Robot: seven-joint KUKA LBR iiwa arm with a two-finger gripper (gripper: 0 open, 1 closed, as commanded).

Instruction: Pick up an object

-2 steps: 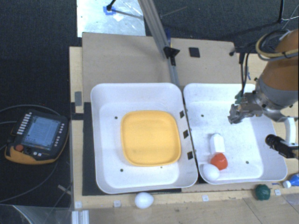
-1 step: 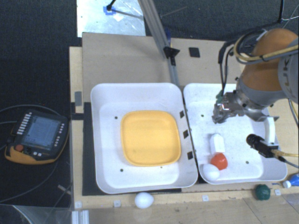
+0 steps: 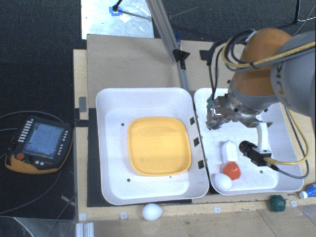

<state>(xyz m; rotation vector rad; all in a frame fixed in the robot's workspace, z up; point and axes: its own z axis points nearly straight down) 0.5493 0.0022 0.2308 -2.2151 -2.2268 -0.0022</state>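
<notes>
Over the right bin (image 3: 281,137), up at about ten o'clock, the gripper (image 3: 213,118) is seen hanging close to the bin's left wall. Whether it is open or closed cannot be told from this angle, and no grasp on anything can be made out.

Three candidates are found lower down in the same bin, toward six and seven o'clock. A white cylinder (image 3: 228,150) is laid near the middle, at five o'clock from the gripper and apart from it. An orange ball (image 3: 231,171) is tucked just below it. A white ball (image 3: 222,182) is pressed into the seven o'clock corner, just beside the orange one.

The left bin (image 3: 111,132) is taken up by a yellow plate (image 3: 159,145), set flat at its centre. Outside the bins, a white egg (image 3: 152,211) is spotted at six o'clock of the left bin, and a green ball (image 3: 277,203) at five o'clock of the right bin. Off at nine o'clock — well clear of everything — a teach pendant (image 3: 39,143) is seen on the dark floor.
</notes>
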